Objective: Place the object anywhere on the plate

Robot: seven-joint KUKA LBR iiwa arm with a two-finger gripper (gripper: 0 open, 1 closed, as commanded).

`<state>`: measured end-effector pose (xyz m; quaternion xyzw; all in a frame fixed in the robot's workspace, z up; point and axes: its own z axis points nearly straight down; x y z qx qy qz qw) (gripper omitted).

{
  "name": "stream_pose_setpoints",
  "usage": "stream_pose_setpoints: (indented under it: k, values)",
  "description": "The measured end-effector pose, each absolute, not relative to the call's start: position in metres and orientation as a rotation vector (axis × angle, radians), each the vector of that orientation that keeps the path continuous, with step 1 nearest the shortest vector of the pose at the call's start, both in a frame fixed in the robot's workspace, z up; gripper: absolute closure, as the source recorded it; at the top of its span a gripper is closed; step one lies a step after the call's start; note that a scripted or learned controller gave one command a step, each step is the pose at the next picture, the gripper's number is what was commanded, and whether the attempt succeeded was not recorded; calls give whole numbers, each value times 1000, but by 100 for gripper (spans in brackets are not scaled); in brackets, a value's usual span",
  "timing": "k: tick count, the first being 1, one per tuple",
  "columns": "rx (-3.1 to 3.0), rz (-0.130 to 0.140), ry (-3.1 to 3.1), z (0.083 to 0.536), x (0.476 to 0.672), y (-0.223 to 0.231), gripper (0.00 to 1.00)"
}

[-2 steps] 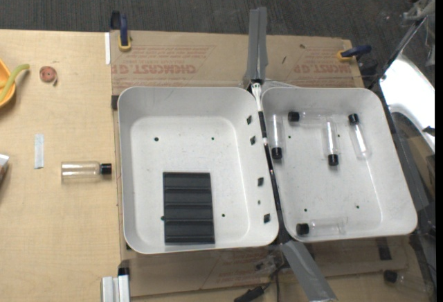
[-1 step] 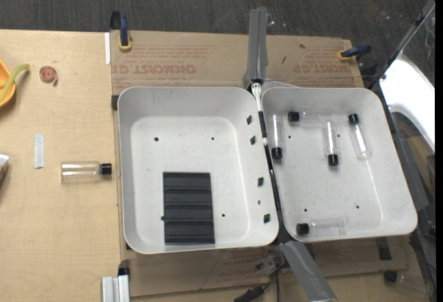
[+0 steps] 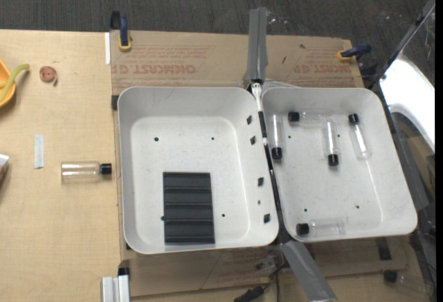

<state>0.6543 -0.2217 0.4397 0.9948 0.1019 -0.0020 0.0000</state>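
Five clear black-capped vials (image 3: pixel 331 143) in right bin (image 3: pixel 396 176), black ribbed plate (image 3: pixel 187 208) in left bin (image 3: pixel 140 176); claw state untellable

Pale arm casing (image 3: pixel 410 89) (smooth, curved).

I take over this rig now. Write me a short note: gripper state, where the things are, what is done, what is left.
Gripper: not seen in the camera view.
Plate: the dark ribbed plate lies in the left bin, nothing on it.
Objects: five clear vials with black caps lie in the right bin; a sixth vial lies on the bench, left of both bins.
Done: nothing placed.
Left: pick one vial, put it on the plate.
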Motion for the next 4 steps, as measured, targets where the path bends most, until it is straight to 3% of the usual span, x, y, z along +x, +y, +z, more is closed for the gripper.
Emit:
stream_pose_setpoints:
  k: [2,3,4]
  values:
    - [3125,-7,322,440,653,-222,0]
    - [3120,-7,382,440,564,-222,0]
    - [3127,-8,314,439,622,-177,0]
